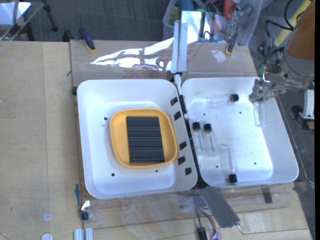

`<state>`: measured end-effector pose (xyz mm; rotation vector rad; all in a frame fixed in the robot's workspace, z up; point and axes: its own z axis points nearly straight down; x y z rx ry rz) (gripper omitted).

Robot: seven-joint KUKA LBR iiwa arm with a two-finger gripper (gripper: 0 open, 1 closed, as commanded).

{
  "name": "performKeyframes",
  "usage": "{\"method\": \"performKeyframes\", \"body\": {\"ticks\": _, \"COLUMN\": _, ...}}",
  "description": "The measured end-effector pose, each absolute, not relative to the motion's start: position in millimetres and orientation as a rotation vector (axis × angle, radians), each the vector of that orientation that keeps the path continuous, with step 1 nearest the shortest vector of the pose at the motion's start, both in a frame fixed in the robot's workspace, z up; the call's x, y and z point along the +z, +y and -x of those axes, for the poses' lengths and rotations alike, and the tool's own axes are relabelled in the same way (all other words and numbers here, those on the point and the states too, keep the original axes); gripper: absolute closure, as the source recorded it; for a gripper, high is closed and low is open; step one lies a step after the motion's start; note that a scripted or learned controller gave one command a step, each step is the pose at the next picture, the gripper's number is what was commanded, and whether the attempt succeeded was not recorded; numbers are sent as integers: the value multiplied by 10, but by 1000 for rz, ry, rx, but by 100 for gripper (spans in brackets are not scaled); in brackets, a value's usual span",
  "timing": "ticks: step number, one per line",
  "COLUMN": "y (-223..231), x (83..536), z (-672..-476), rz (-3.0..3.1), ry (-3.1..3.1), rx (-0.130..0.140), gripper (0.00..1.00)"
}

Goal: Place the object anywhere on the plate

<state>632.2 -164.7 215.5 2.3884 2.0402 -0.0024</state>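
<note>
1. Wooden bench [30, 134] carries two shallow white bins side by side; cluttered clear tub of colourful items [220, 4] sits behind them at top.
2. Left bin [95, 174] holds a yellow plate [118, 144], roughly centred in the bin.
3. Dark ribbed rectangular block [145, 139] lies flat on the plate, covering most of its middle.
4. Right bin [280, 164] holds several clear vials with black caps, hard to make out against the white.
5. Two vials [202, 136] lie side by side near the divider, caps pointing to the bin's far side.
6. One vial [229, 166] lies near the front edge, cap toward the front.
7. Another vial [220, 101] lies near the back of the bin, cap to the right.
8. Arm comes in from the right at the upper corner; gripper [260, 96] is over the right bin's right-back area.
9. Clear vial in gripper [260, 114] hangs upright from the fingers, its top clamped between them, body below the tips and above the bin floor.
10. Held vial is well apart from the plate, still on the right-bin side of the divider.
11. Row of black clips [180, 134] runs along the divider between bins.
</note>
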Motion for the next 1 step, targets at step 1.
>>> {"method": "performKeyframes", "body": {"ticks": 1, "y": -1648, "x": 2157, "z": -6323, "rz": -2388, "ry": 2040, "rx": -2, "gripper": 0}}
